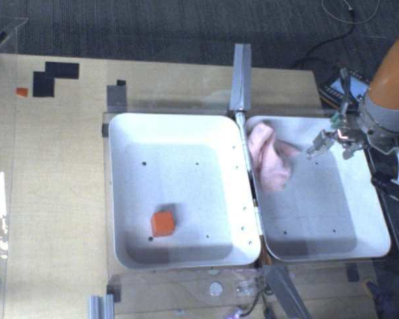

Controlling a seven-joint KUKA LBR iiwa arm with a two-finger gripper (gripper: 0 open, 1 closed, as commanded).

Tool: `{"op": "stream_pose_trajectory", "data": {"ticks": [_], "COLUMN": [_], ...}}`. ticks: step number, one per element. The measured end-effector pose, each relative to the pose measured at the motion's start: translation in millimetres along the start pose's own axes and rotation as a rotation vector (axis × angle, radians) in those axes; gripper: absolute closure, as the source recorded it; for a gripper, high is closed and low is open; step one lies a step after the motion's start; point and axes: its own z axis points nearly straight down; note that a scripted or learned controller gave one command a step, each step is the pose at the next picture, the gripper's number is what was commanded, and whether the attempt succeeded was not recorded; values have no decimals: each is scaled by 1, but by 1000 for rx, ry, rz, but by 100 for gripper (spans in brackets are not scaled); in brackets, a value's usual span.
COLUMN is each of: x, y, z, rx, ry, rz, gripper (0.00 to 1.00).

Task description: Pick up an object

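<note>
end effector [317, 145]: over right bin, 1 o'clock area, at 3 o'clock from cloth; finger state cannot tell
pink cloth [269, 158]: crumpled, right bin [332, 244], against left wall, 10 o'clock
orange block [163, 224]: left bin [130, 178], 7 o'clock
tabletop [53, 198]: light wood

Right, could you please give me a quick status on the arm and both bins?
Gripper over right white bin, holding nothing. Crumpled pink cloth just to its left. Small orange block in left white bin. Nothing obstructing.
</note>
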Motion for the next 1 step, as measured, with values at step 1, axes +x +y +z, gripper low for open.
{"op": "stream_pose_trajectory", "data": {"ticks": [1], "x": [29], "y": [23], "z": [120], "rx": [-6], "ry": [0], "rz": [60], "gripper": [0]}}
